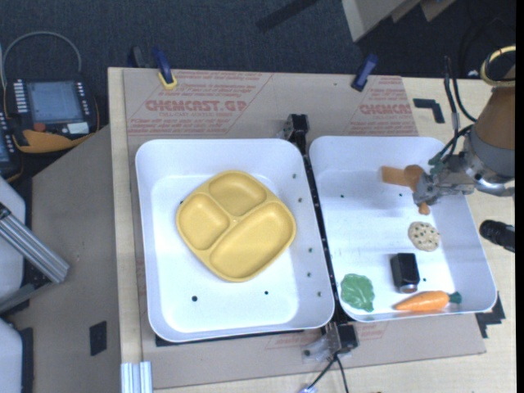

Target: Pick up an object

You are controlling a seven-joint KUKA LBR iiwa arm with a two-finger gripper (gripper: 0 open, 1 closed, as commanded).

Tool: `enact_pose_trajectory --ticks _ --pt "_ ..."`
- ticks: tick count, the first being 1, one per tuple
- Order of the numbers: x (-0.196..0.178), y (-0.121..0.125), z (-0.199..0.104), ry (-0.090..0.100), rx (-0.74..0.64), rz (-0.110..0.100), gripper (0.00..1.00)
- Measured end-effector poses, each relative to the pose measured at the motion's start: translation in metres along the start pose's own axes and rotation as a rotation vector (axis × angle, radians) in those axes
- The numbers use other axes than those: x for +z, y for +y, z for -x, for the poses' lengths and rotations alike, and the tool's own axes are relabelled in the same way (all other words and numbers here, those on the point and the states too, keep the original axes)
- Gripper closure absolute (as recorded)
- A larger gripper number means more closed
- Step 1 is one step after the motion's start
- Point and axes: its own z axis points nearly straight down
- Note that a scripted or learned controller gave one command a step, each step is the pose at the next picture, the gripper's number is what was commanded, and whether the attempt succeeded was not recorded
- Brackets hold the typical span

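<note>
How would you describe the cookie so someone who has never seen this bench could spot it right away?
Look in the right-hand white bin, along its right side, just below the claw. The cookie is a small pale round disc with dark specks, lying above the black block. It's the only speckled round thing there.

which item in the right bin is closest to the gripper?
The brown piece, at the gripper near the bin's far side. The cookie lies below it; black block, carrot and green leaf sit along the near edge.
</note>
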Motion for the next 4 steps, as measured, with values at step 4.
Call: enact_pose_trajectory --ticks 4 --pt "-0.085 -0.018 -0.105 0.006 -0.006 -0.009 1.0"
